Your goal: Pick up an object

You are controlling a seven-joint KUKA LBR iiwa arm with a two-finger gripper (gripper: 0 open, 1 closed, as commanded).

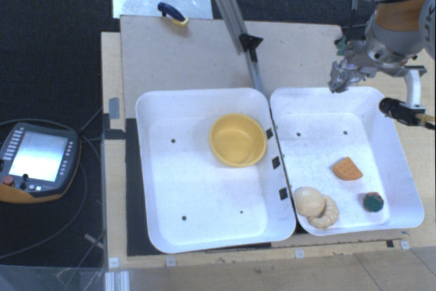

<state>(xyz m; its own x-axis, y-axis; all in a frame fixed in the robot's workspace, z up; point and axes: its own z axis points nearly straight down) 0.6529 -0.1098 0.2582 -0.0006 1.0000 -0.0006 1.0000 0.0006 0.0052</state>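
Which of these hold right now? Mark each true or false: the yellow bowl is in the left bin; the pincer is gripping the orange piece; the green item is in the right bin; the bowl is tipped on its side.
1. The yellow bowl sits in the left bin. True.
2. The pincer grips the orange piece. False: the piece lies on the right bin floor, and the pincer is over that bin's far rim.
3. The green item lies in the right bin. True.
4. The bowl is tipped on its side. False: it stands upright, opening up.
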